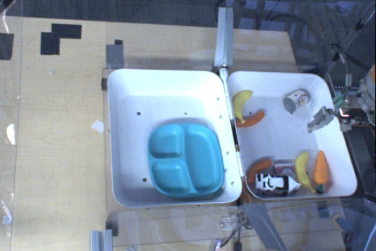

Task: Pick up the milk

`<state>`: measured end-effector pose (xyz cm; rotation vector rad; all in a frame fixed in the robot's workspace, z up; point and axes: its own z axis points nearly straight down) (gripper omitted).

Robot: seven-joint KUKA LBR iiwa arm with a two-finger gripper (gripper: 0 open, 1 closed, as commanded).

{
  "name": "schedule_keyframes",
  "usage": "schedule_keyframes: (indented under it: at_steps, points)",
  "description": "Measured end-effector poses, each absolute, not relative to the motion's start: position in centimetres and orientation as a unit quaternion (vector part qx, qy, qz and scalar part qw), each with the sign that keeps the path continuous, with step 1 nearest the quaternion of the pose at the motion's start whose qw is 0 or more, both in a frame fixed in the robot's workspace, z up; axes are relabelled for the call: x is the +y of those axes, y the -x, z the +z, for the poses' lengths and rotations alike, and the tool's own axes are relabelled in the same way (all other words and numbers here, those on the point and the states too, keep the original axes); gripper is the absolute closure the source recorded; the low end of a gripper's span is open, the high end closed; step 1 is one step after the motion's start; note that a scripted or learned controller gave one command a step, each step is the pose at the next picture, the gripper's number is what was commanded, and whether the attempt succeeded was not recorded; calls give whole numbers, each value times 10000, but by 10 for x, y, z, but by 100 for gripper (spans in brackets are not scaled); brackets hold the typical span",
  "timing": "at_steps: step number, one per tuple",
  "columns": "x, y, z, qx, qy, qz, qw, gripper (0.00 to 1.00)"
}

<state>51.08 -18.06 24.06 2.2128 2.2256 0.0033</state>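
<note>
The milk (277, 183) lies on its side at the near edge of the right bin (329, 88), a small black-and-white carton pressed in among toy food — an orange sausage-like piece (257, 166) just beside its left end, a banana (302, 166) and a carrot (320, 168) to its right. It looks light and stiff, a boxy thing with flat faces, probably a little slick. I would take it across its short width, on the two long flat sides; the crowding neighbours and the bin wall leave little room for fingers to slip down.

The hand (321, 119) hangs over the right side of that bin, well apart from the carton, and from here I cannot tell whether it is parted or closed.

Farther back in the same bin lie another banana over a red-orange piece (245, 110) and a small grey cup (294, 100). The left bin (126, 91) carries a blue divided tray (185, 159). Both bins sit on a pale wooden worktop (59, 126) with black tape marks, dark carpet and a loose cable beyond.
</note>
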Motion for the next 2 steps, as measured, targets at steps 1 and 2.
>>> schedule_keyframes:
  at_steps: [1, 2]
  points:
    - [-195, -489, 227, 7747, -6323, 14, 31, 0]
    - [-205, -560, 211, 7740, -6332, 13, 27, 0]
